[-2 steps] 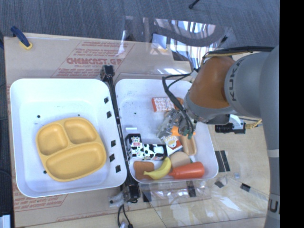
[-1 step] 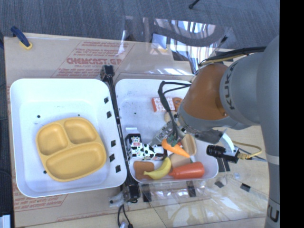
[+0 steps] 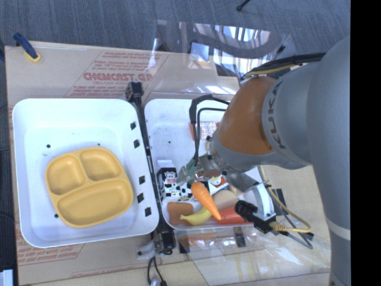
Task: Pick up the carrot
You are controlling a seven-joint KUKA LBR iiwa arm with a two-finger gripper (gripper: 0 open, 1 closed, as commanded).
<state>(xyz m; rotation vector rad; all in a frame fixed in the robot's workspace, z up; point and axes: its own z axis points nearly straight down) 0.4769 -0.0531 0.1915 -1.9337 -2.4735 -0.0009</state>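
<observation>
Bins sit side by side below me: the left bin (image 3: 24, 159) carries a yellow divided tray (image 3: 89, 186), well apart from anything I need. Past the black divider lies the right bin (image 3: 169, 124), and my work is crowded into its near end. A black-and-white spotted piece (image 3: 172, 183) lies just left of the pile; a banana (image 3: 195, 217) and a brownish sausage-like piece (image 3: 178, 208) rest at the near edge. The carrot (image 3: 207, 201) lies on top of these, slanting from its broad end under my wrist down toward the bin's near right corner.

My gripper (image 3: 196, 171) hangs directly at the carrot's broad end, close above it or touching (my own orange-banded wrist hides the exact gap). Whether my jaws are apart or together I cannot tell; the tips are lost in clutter and shadow.

I judge this to be the approach or the start of the grasp, with no lift yet, since the carrot rests on its neighbours. Next calls for straddling the carrot across its width, closing firmly, then rising straight so the banana is not dragged along.
</observation>
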